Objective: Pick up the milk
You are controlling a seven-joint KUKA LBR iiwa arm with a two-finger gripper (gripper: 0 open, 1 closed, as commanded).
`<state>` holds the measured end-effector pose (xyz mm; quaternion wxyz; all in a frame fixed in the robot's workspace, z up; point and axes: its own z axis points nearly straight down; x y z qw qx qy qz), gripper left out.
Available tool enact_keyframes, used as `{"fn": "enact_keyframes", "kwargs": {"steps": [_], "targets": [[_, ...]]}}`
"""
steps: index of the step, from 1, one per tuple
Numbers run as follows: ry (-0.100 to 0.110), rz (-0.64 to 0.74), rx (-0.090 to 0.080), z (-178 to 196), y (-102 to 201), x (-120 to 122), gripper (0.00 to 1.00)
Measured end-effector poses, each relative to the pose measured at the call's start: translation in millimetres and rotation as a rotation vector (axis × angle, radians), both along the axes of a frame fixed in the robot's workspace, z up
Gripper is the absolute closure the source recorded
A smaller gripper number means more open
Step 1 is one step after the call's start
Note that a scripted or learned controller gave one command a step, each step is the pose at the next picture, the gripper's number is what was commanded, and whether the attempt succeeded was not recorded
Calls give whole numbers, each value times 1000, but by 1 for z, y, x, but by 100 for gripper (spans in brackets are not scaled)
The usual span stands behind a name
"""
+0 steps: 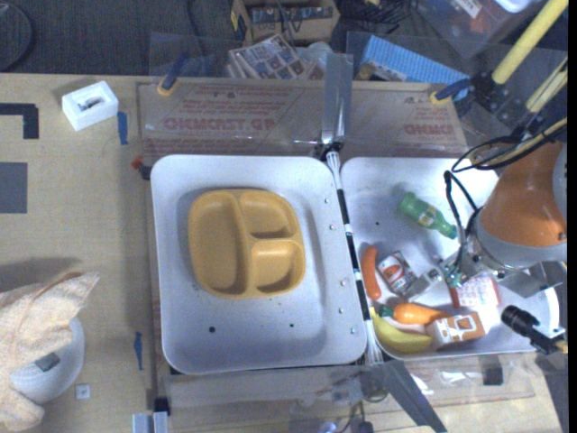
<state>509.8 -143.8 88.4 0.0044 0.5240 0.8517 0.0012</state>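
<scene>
Milk (475,291): we see it in the right bin (379,183), beside the tool (457,271); long axis unclear.
Room: we find the near corner crowded by banana (401,336), carrot (416,313), carton (459,328).
Tool: we cannot tell its opening.

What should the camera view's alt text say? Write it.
A grey robot arm with an orange band reaches over the right bin, which holds a milk carton, banana, carrot and green bottle. The left bin holds a yellow divided plate.
</scene>
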Motion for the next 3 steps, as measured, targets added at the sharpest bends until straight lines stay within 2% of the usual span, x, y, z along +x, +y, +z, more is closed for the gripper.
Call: {"fn": "enact_keyframes", "kwargs": {"steps": [1,2,3], "targets": [[-4,-70,2,0,43,47,0],[-10,-68,0,11,43,50,100],[5,66,0,71,5,27,100]]}}
